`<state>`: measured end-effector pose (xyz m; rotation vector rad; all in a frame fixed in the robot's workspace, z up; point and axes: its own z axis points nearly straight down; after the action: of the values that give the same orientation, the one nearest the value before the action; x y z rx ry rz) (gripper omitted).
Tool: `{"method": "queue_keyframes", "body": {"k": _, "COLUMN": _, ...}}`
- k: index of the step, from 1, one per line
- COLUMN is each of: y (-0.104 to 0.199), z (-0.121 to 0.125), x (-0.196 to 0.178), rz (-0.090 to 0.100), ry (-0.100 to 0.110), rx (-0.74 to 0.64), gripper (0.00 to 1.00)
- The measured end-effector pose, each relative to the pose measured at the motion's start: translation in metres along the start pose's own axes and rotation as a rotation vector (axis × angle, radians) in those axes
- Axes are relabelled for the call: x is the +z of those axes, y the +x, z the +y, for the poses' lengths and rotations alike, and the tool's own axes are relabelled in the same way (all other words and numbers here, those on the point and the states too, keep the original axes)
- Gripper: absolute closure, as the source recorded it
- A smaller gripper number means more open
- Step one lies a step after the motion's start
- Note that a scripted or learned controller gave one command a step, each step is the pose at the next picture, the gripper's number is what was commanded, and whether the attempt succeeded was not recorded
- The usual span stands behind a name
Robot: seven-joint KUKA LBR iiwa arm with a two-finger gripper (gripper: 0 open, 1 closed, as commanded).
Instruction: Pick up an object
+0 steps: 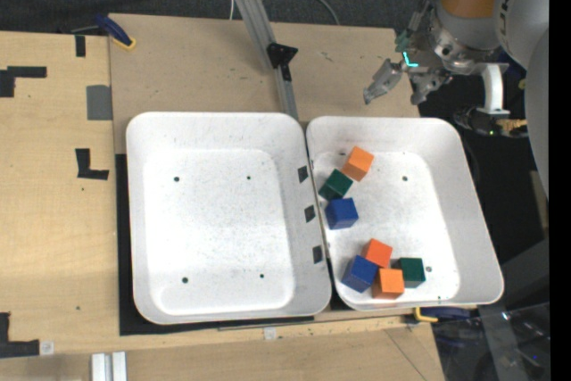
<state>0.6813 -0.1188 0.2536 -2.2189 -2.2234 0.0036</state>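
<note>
White bins sit side by side; the right bin (446, 192) holds seven blocks: an orange block (359, 162), green block (336, 185) and blue block (341, 212) upper left, four more lower centre. At upper right, the gripper (401, 87) hangs open, empty, above the bin's far edge.

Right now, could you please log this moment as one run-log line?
gripper: open, above bench beyond right bin, holding nothing | blocks: seven in right bin | pick: not yet done

Two shallow white bins: left bin (214, 125), right bin (446, 138).
Blocks, seven, in the right bin:
- orange, three (359, 162) (378, 252) (390, 282)
- green, two (336, 185) (411, 271)
- blue, two (342, 212) (359, 273)
</note>
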Motion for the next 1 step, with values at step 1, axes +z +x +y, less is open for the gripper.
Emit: {"method": "queue_keyframes", "body": {"k": 1, "y": 0.0009, "z": -0.0034, "x": 0.044, "rz": 0.0, "ry": 0.003, "rx": 0.0, "gripper": 0.0}}
